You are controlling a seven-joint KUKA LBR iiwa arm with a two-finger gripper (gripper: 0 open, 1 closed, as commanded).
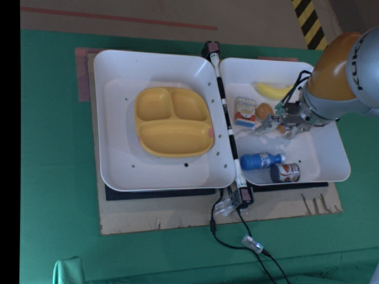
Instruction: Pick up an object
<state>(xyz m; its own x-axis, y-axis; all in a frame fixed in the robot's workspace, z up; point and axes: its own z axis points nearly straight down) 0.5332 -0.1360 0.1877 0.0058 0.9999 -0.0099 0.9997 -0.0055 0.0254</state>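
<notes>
The right bin (331,164) holds a yellow banana (272,90) at the back, a small white carton (244,112), an orange round fruit (265,110), a blue bottle (260,160) lying on its side and a dark can (285,172) next to it. My gripper (273,123) hangs low over the middle of this bin, just right of the orange fruit and the carton, with its fingers pointing left. The fingers stand apart with nothing between them.
The left bin (118,158) carries a yellow divided plate (173,122). A black bar with connectors (226,117) runs between the bins. Cables (249,241) trail over the green mat in front. The grey and orange arm (343,70) covers the right bin's back right corner.
</notes>
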